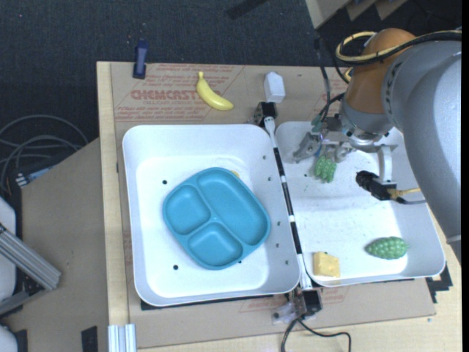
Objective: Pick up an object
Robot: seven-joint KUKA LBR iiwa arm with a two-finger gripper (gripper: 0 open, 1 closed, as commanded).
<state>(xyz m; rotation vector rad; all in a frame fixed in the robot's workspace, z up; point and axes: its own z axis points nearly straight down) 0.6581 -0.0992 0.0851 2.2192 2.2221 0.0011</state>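
My gripper (323, 155) hangs over the far left part of the right bin (410, 270), with its fingers (303, 152) spread open. A small green bumpy piece (325, 170) lies on the bin floor right under the fingertips, not clamped. A second green bumpy object (386, 248) rests near the bin's front right corner. A yellow block (326, 264) lies at the front left of the same bin. In the left bin (139, 196) lies a blue divided plate (214, 216).
A yellow banana (213, 94) lies on the cardboard behind the left bin, beside a small white object (275, 86) and a blue item (140, 59) at the far left corner. The divider (286, 196) between the bins runs close to my gripper's left.
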